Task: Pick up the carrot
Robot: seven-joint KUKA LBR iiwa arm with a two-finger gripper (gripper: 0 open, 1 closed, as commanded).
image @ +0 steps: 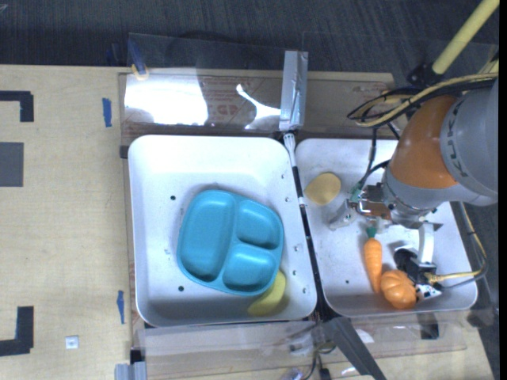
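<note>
where the carrot (372, 264) is found: in the right bin (342, 285), laid lengthwise on the white floor, one end pointed toward the gripper and the other toward the near rim.
gripper (369, 222): seen just above the carrot's upper end; whether it is spread or pressed together cannot be told.
rounder orange thing (398, 289): set against the carrot's lower right side.
pale yellow disc (323, 188): placed near the bin's upper left corner, apart from the carrot.
left bin (158, 180): occupied by a blue divided plate (230, 241), with a yellow thing (272, 295) tucked at its lower right edge.
</note>
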